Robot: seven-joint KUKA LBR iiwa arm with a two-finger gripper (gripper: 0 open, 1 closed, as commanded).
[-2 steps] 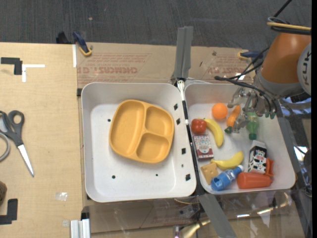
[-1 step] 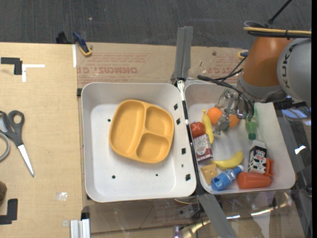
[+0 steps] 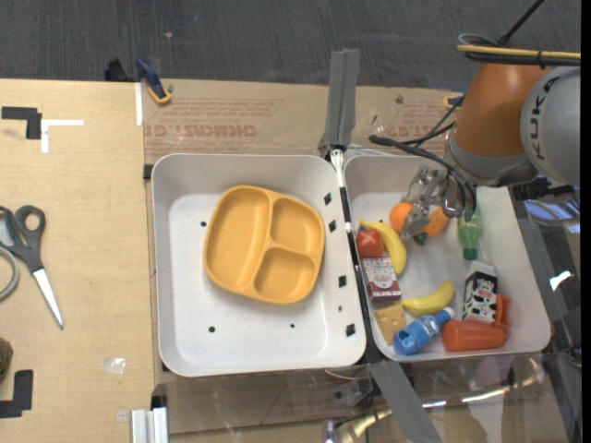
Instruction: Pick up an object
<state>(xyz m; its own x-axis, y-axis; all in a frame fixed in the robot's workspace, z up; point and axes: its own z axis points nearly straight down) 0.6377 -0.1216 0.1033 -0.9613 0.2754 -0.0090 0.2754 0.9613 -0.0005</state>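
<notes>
Descent over clutter: the grey-and-orange arm reaches in from the right and sets its hand (image 3: 427,201) low in the right-hand shallow white bin (image 3: 523,275), right at the small round orange fruit (image 3: 403,216) near the bin's far end. Whether the hand is open or closed cannot be made out at this angle, and no object can be seen between its parts, so the step looks like the approach or the closing on a target, not yet a lift. Just beside the fruit lie a curved yellow banana (image 3: 392,245), a red tomato-like piece (image 3: 369,241) and a small green bottle (image 3: 470,238). The divided yellow plastic plate (image 3: 264,244) sits alone in the left-hand white bin (image 3: 175,247). Next, by this reading, the hand must close squarely on the fruit and rise straight, clear of its neighbours.
</notes>
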